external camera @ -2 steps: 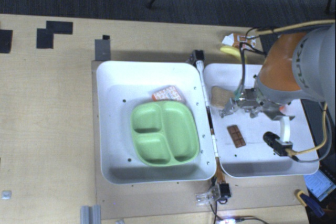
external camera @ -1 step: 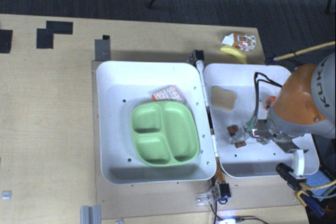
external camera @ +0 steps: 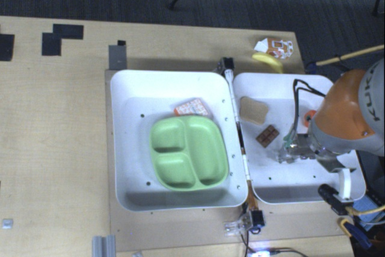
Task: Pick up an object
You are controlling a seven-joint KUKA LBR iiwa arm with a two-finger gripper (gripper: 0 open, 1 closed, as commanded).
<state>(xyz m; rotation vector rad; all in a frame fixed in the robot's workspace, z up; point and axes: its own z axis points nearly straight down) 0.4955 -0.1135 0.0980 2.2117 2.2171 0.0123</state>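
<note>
Grey arm with the orange band (external camera: 349, 114) sits highest, reaching in from the right over the right-hand shallow white bin (external camera: 313, 192). Two-finger gripper (external camera: 287, 150) is low near the bin floor; can't tell whether it's spread or pinched, and nothing visible in it. Closest candidate: small brown chocolate-like block (external camera: 267, 135), just left of the gripper, apart from it. Tan rounded slab (external camera: 253, 110) lies further up. Left-hand white bin (external camera: 129, 129) holds a green three-compartment plastic tray (external camera: 189, 151) and a red-patterned packet (external camera: 192, 107) touching its top edge. Low pose suggests a grasp attempt.
</note>
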